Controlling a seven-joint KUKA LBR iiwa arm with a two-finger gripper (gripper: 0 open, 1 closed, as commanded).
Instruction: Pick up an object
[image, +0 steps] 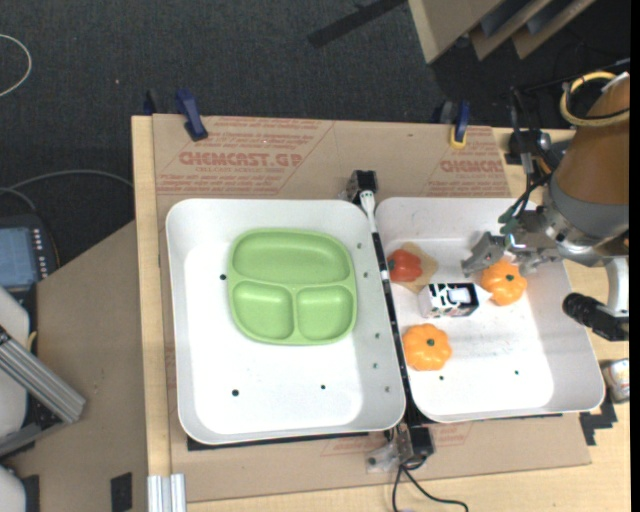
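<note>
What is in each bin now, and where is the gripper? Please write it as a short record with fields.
left bin: green divided plate
right bin: red tomato, black-and-white object, two small orange pumpkins
gripper: over right bin, just above the far-right pumpkin
held: nothing visibly between the fingers

Divided plate in left bin; two pumpkins, perhaps a tomato, in right bin
</note>
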